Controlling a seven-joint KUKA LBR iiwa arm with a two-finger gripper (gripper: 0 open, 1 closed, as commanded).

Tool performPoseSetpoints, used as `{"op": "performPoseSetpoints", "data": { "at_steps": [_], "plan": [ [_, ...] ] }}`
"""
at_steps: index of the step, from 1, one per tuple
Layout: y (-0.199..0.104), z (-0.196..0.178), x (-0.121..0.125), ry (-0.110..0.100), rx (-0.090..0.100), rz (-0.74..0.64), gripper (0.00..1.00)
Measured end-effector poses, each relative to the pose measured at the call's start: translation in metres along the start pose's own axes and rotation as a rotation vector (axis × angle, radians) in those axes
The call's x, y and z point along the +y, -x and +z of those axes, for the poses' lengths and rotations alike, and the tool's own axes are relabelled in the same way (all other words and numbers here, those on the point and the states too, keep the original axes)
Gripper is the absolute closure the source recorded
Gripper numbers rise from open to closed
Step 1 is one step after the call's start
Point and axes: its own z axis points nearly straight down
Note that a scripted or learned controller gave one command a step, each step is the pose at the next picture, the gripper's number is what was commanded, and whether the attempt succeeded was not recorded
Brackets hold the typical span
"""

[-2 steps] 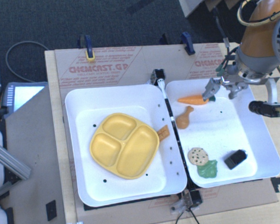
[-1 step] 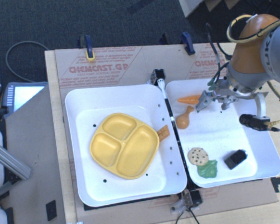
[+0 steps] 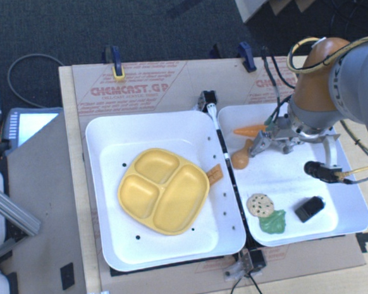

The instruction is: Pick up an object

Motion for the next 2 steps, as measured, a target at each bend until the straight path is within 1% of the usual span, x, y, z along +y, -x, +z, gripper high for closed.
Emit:
{"op": "performPoseSetpoints", "data": {
  "at_steps": [1,2],
  "plan": [
    [0.000,-0.013,0.001,0.005,-0.002,0.001,1.00],
    [-0.004,-0.077,0.004,0.010,-0.002,-0.001,1.00]
  ]
}}
